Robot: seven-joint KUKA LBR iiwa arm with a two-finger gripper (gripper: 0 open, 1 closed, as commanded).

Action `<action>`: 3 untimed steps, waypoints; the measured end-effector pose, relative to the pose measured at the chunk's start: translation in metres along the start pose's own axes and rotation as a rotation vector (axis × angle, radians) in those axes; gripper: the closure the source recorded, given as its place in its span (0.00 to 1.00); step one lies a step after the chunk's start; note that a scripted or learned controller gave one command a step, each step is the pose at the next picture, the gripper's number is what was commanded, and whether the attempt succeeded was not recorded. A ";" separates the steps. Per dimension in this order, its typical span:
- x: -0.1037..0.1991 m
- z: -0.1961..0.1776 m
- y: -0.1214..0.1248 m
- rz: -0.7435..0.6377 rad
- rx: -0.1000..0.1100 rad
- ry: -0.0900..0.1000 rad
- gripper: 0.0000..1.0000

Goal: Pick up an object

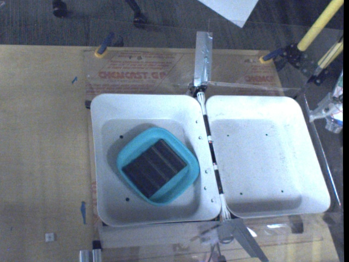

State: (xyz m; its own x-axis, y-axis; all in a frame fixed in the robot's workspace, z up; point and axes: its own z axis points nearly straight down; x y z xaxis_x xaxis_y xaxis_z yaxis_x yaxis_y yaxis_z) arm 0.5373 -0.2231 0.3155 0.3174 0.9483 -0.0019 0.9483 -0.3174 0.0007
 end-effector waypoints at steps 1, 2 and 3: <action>0.035 0.149 0.045 0.082 0.005 0.001 0.00; 0.052 0.220 0.078 -0.011 0.001 0.012 0.00; 0.062 0.229 0.091 -0.090 -0.001 0.005 0.00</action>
State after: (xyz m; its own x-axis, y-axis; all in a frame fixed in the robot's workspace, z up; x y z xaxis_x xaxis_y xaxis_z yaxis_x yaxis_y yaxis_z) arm 0.6436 -0.1935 0.0865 0.2304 0.9731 0.0029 0.9731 -0.2304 0.0013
